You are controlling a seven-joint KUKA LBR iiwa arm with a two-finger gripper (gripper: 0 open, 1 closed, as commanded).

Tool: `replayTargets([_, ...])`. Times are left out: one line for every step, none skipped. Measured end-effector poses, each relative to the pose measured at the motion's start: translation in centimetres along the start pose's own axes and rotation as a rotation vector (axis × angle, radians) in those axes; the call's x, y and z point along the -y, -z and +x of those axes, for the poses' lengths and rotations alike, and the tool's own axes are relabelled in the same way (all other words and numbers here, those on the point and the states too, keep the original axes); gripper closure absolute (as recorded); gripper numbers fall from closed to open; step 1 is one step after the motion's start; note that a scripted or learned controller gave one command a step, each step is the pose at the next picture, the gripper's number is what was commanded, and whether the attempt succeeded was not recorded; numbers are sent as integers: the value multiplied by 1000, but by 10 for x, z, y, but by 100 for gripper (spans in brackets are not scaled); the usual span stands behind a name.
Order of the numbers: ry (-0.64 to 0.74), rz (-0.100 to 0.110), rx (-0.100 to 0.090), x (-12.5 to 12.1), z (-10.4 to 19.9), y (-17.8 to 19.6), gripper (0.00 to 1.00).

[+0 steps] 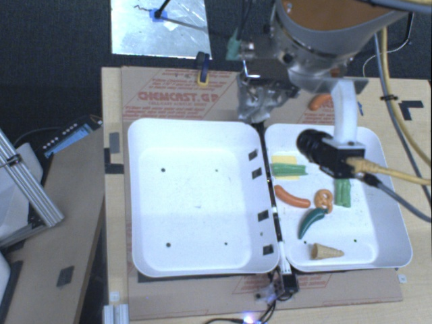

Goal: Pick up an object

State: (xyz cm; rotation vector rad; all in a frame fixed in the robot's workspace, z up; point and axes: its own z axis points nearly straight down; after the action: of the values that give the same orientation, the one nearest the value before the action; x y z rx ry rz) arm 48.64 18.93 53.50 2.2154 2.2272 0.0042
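The right white bin (388,214) holds several toy foods. A yellow and green corn piece (287,167) lies by the divider, with a red sausage (292,196) below it. Farther right are an orange pretzel (323,198), a dark green pepper (311,220) and a green bean-like piece (343,193). A tan cone (327,251) lies near the front. My gripper (257,110) hangs over the far end of the divider between the bins, above and left of the corn piece. Nothing shows in its grasp.
The left white bin (196,194) sits beside the right one. A black cylinder with a yellow cable (327,154) hangs off a white bracket over the right bin's back. An orange toy (321,102) lies behind that bin, and a yellow and blue clamp (202,69) stands at the board's far edge.
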Motion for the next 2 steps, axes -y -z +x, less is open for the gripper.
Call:
replayTargets([-1, 0, 0, 0, 16, 0, 100])
replayTargets([-2, 0, 0, 0, 28, 0, 100])
